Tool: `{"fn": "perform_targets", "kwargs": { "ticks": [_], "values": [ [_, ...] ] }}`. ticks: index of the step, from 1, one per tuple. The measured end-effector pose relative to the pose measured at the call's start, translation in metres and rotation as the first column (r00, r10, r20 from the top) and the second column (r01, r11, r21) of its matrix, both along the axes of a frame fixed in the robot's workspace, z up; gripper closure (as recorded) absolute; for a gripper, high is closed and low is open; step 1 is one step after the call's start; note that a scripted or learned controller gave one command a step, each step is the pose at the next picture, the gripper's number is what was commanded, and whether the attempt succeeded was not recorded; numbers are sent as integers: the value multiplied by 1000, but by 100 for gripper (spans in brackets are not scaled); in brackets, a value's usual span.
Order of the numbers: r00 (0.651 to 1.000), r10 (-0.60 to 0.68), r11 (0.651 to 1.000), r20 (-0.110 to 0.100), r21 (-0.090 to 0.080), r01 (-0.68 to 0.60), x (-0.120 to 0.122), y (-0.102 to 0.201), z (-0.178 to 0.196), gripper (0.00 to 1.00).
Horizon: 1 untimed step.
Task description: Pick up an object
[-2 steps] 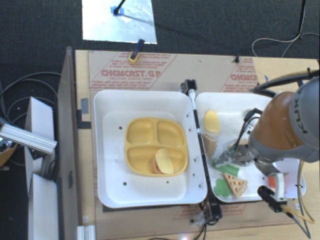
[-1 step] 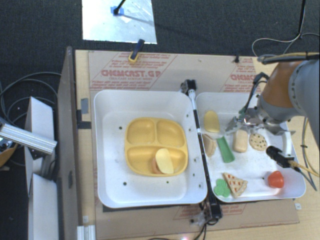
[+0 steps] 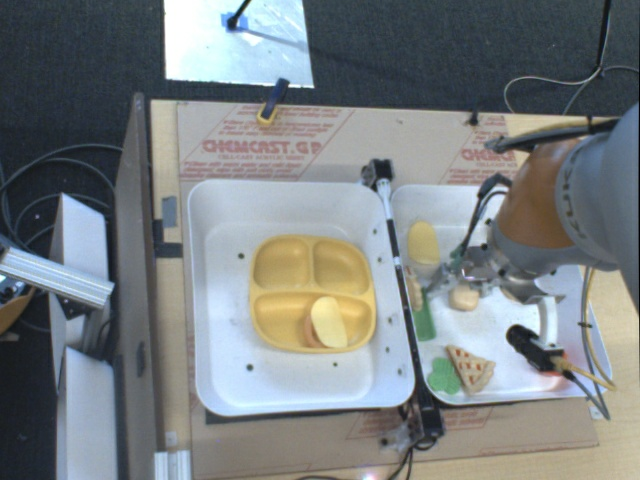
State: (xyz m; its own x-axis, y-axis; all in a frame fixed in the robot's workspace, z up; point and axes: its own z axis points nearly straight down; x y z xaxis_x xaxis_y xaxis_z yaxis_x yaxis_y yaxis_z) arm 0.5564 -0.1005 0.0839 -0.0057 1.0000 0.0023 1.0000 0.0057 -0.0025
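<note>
In the right bin (image 3: 520, 388) lie a pale yellow oval piece (image 3: 424, 240), a green stick (image 3: 425, 320), a round green piece (image 3: 442, 374), a brown wedge with a criss-cross top (image 3: 471, 367) and a small beige lump (image 3: 464, 297). My gripper (image 3: 466, 274) hangs low over the bin's middle, right above the beige lump. The wrist hides what lies between its tips.
The left bin (image 3: 225, 268) holds a yellow divided plate (image 3: 290, 268) with a pale yellow slice (image 3: 328, 322) in its near compartment. A black bar (image 3: 396, 258) runs along the seam between the bins. Cardboard (image 3: 300, 138) lies under both.
</note>
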Motion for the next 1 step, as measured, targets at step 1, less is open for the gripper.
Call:
{"fn": "perform_targets", "kwargs": {
  "ticks": [1],
  "values": [
    [1000,-1,1000,5,-2,1,2,-3,11,100]
  ]
}}
